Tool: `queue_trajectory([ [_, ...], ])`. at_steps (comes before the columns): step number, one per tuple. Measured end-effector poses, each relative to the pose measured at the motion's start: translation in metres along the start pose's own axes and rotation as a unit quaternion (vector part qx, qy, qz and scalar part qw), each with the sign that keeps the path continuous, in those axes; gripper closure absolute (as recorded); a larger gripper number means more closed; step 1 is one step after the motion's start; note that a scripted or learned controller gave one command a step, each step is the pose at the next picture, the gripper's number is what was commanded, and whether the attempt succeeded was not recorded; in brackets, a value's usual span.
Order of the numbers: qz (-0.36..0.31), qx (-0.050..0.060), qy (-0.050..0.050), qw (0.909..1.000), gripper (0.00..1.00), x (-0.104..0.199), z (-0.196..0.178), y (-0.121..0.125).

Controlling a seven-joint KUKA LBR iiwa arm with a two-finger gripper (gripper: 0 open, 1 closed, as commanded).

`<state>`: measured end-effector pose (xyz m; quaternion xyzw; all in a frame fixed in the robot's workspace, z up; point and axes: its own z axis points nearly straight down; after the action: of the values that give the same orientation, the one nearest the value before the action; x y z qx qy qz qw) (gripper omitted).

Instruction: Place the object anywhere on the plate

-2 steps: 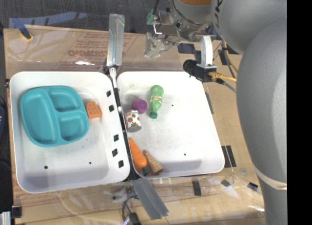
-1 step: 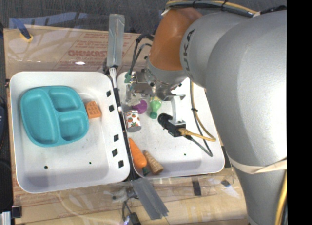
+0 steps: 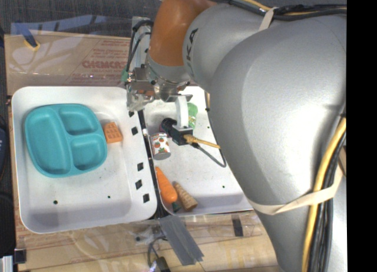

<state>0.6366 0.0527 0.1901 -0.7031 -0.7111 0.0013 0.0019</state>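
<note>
A teal divided plate lies in the left bin, toward its left side. An orange waffle-like piece rests on the bin floor, touching or just off the plate's right rim. My gripper hangs over the wall between the two bins, up and to the right of the orange piece and apart from it. The wrist hides its tips, and I see nothing held in it.
The right bin holds a small printed can, an orange carrot, a brown cone and a green and white item partly under the arm. The big grey arm covers the bin's right part.
</note>
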Motion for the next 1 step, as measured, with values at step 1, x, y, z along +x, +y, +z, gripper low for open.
queue_trajectory([
  [1, 0.003, -0.005, 0.0, 1.0, 1.0, -0.0507, -0.0865, -0.0558],
])
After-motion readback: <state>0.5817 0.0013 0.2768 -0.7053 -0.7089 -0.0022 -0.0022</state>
